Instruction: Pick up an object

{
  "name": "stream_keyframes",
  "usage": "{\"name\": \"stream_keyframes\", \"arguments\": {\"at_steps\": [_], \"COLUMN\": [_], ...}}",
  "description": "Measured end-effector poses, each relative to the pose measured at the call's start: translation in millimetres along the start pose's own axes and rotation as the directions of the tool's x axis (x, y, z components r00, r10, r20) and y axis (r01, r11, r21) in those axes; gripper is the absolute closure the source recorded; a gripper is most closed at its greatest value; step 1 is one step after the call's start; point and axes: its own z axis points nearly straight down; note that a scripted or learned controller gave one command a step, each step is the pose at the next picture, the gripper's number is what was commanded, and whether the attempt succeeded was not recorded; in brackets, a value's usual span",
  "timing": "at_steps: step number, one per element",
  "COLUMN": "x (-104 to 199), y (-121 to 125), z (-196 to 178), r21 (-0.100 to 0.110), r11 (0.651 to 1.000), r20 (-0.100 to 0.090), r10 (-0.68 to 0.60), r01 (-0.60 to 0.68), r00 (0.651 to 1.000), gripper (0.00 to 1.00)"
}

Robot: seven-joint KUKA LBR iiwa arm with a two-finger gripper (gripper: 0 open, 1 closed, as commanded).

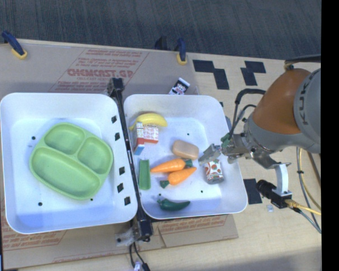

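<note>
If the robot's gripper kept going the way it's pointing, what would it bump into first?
Probably the small can. The gripper reaches in from the right, sitting just above it in the right bin. Going further left, it would meet the tan bread-like piece. Depth is hard to judge.

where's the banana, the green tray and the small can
banana (152,119), camera view, middle of its yellow curve
green tray (71,160), camera view, ridge between its compartments
can (213,171), camera view, its labelled side

Open floor (200,130) between bun (185,149) and far wall.
</note>
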Motion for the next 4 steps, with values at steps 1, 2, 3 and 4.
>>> {"name": "stream_keyframes", "arguments": {"at_steps": [1, 2, 3, 4], "x": [57.5, 57.9, -0.5, 7.6], "y": [-9.7, -8.4, 8.1, 112.4], "z": [70.7, 58.9, -127.1, -16.8], "r21": [-0.019, -0.017, -0.011, -0.001], "r11": [1.0, 1.0, 1.0, 1.0], "r20": [0.003, 0.001, 0.005, -0.001], "r10": [0.0, -0.01, -0.001, 0.0], "r01": [0.0, 0.01, 0.001, 0.0], "r00": [1.0, 1.0, 1.0, 1.0], "gripper": [0.0, 1.0, 1.0, 1.0]}}
